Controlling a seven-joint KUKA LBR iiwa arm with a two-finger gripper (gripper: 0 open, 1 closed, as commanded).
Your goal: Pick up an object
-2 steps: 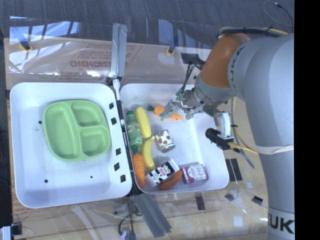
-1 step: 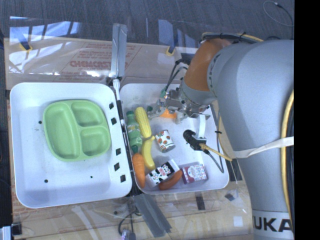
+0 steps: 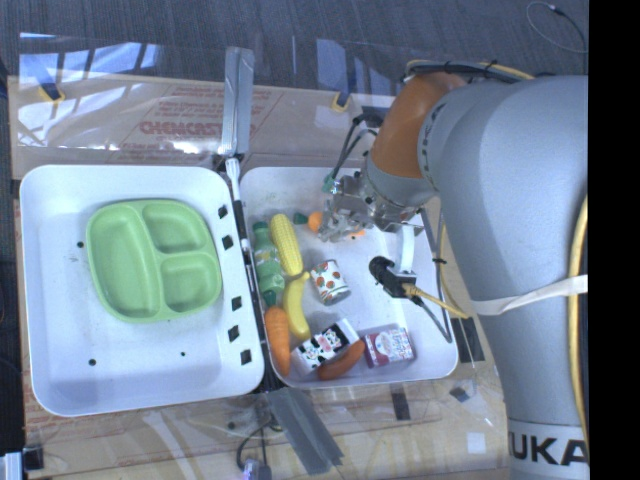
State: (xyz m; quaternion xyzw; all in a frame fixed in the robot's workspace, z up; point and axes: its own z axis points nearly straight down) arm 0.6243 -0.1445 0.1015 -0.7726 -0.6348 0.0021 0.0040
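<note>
Hovering gripper (image 3: 338,230) sits just beside the corn cob (image 3: 286,244).

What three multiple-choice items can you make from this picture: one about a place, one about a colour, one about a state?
1. In which bin does the divided plate lie?
A. the left bin
B. the right bin
C. outside both bins

2. What colour is that plate?
A. red
B. light green
C. blue

3. How does the corn cob rest?
A. standing on its end
B. lying flat in the right bin
C. lying on the plate

Right letters:
1. A: the plate sits inside the left bin's white walls.
2. B: its whole surface is light green.
3. B: the cob lies along the bin floor next to the green bottle, while the tool is above the same bin.
</note>
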